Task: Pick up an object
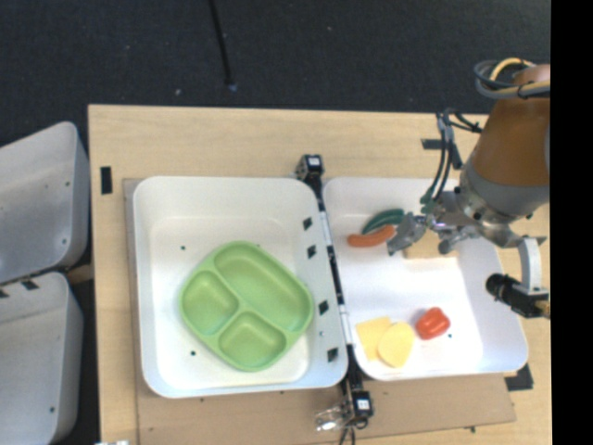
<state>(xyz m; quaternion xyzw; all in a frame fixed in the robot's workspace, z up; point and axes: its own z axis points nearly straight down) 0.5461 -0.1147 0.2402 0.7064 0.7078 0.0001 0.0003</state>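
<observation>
Over the right bin, gripper hovers w/ fingers spread, grasping nothing. An orange-red toy carrot and a green piece lie touching just at its 9 o'clock. Risk: closing here catches both, or nudges the carrot away.

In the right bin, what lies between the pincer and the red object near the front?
In the camera view, nothing lies between the pincer and the red object; that stretch of the right bin floor is bare white.
</observation>
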